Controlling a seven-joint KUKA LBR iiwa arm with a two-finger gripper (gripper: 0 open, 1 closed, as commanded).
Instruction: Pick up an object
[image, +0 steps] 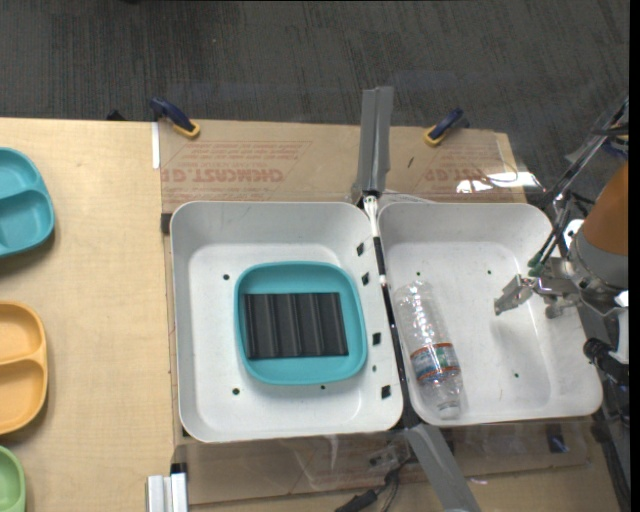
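The clear plastic bottle (427, 347) lies along the right bin's (480, 232) left wall, cap end toward the near edge. Further back and to the right, over the right edge, the gripper (530, 295) hangs with fingers apart, holding nothing.

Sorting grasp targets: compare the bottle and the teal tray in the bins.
The bottle is clear plastic with a label; the tray is opaque teal with a dark ribbed insert. The bottle lies on its side, long and narrow, in the right bin; the tray sits flat, broad and squarish, in the left bin. Both rest untouched, away from the gripper.
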